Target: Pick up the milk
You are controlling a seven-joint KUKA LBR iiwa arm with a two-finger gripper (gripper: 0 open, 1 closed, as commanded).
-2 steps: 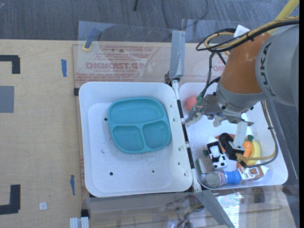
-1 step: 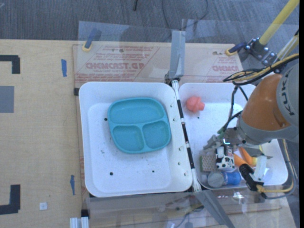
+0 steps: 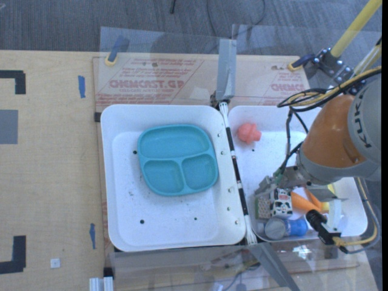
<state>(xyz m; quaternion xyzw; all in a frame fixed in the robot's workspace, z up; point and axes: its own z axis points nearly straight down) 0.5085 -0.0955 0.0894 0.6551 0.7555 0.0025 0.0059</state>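
Arm [image 3: 330, 135] reaches in from the right, over the right bin [image 3: 267, 117]. Orange band sits above the bin's right half. Grey wrist below it.

Gripper [image 3: 274, 187] is low over the near part of the right bin, at the top of a cluster of items. The wrist hides its tips, so I cannot tell whether it is open, closed, or gripping anything.

Milk carton [image 3: 280, 208]: small and white with black and red print, in the right bin. It lies just on the near side of the gripper, directly under it in the view. Contact cannot be judged; no gap is visible between carton top and gripper body. Nothing shows the carton lifted.

Neighbours, relative to the gripper:
- brown speckled piece [image 3: 262, 207]: near side, slightly left, touching the carton's left edge.
- orange carrot-like item [image 3: 301, 199]: right of the gripper, beside the carton.
- grey round lid [image 3: 276, 228] and blue item [image 3: 297, 227]: further toward the near edge, just beyond the carton.
- pink item [image 3: 248, 133]: far side and left, well apart from the gripper, alone.

Left bin [image 3: 121, 126]: well to the gripper's left, holds a teal divided plate [image 3: 177, 159].
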